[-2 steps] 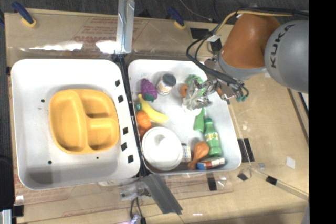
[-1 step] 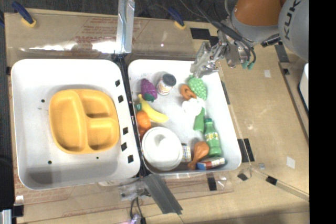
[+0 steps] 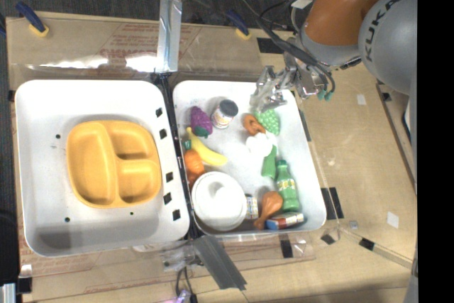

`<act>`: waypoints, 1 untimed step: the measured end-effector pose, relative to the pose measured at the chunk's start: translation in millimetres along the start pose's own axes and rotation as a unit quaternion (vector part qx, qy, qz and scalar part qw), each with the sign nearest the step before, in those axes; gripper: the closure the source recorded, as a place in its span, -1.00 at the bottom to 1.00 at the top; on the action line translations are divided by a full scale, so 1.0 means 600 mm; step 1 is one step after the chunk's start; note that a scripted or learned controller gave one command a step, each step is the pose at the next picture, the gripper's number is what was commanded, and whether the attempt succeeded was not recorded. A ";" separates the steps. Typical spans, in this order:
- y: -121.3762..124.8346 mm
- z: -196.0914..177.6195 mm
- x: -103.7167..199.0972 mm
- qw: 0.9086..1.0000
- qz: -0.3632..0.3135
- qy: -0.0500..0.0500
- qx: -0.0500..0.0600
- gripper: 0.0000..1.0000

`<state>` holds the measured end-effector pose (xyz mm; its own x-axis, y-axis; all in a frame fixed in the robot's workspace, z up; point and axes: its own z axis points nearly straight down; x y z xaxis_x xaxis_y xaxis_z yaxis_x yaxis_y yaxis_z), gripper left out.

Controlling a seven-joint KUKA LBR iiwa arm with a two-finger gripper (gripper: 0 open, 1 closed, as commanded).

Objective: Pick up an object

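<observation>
Desk [image 3: 355, 152] carries two white bins. Left bin [image 3: 42, 103] holds a yellow divided tray [image 3: 113, 161]. Right bin [image 3: 213, 92] holds a white bowl [image 3: 218, 201] at 7 o'clock, green bottle [image 3: 286, 189] at 4, banana [image 3: 206, 152] at 9, purple grapes [image 3: 200, 120] at 10. Gripper [image 3: 268, 97] hovers at the bin's 1 o'clock corner above a green item [image 3: 271, 122]; finger state cannot be told.

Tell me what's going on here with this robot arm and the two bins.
A grey KUKA arm reaches in from the right, its gripper hovering over the far corner of the right bin. That bin holds toy food: a banana, purple grapes, a green bottle, a white bowl. The left bin holds a yellow divided tray. Nothing looks picked up yet.
</observation>
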<state>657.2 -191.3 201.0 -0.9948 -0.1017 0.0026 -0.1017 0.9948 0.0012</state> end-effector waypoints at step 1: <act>0.114 -0.050 -0.013 0.998 0.063 -0.002 0.001 1.00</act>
<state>658.1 -122.5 231.2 -0.9997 0.0247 -0.0019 0.0247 0.9997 0.0000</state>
